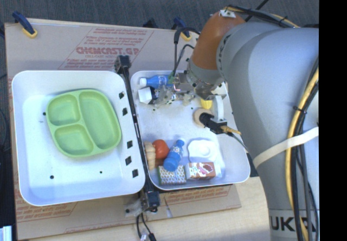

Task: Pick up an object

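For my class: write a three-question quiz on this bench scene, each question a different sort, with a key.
1. True or false: the green divided plate lies in the left bin.
2. Which bin is the gripper over? A left bin, B right bin, C neither.
3. Fill in: the blue bottle in the right bin's near row lies beside a ___ ball.

Key: 1 true; 2 B; 3 red.

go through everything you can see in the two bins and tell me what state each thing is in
green divided plate: flat in left bin, compartments bare
blue bottle: lying in right bin, capped
white tub: lid on
small carton: lying flat
red ball: resting by bottle
gripper: low over right bin's far end
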Controlling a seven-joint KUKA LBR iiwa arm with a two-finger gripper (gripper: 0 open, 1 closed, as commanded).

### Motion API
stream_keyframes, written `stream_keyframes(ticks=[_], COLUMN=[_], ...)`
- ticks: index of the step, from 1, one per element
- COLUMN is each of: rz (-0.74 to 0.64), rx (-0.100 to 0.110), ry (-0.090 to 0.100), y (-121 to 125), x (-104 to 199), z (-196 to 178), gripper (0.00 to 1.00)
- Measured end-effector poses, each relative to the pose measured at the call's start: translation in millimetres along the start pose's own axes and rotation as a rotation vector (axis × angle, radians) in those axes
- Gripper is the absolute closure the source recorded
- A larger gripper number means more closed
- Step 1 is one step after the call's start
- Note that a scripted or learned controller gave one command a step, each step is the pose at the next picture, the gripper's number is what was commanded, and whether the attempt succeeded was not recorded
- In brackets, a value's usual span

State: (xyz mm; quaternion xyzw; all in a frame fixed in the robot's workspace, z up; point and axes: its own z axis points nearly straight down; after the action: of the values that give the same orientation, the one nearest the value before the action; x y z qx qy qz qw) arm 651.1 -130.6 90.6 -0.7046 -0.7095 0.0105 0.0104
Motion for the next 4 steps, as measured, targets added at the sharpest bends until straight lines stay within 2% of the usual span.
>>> stream_keyframes(ticks=[1, 2, 3, 4], rz=[0.007, 0.001, 0.001, 0.0], rx=[0.0, -0.025, -0.025, -0.027], ry=[-0.011, 0.0, 0.001, 0.0], y=[-1, -45, -110, -134], x=[17, 13, 37, 37], z=[1, -2, 3, 3], gripper=[0.0, 0.0, 0.0, 0.0])
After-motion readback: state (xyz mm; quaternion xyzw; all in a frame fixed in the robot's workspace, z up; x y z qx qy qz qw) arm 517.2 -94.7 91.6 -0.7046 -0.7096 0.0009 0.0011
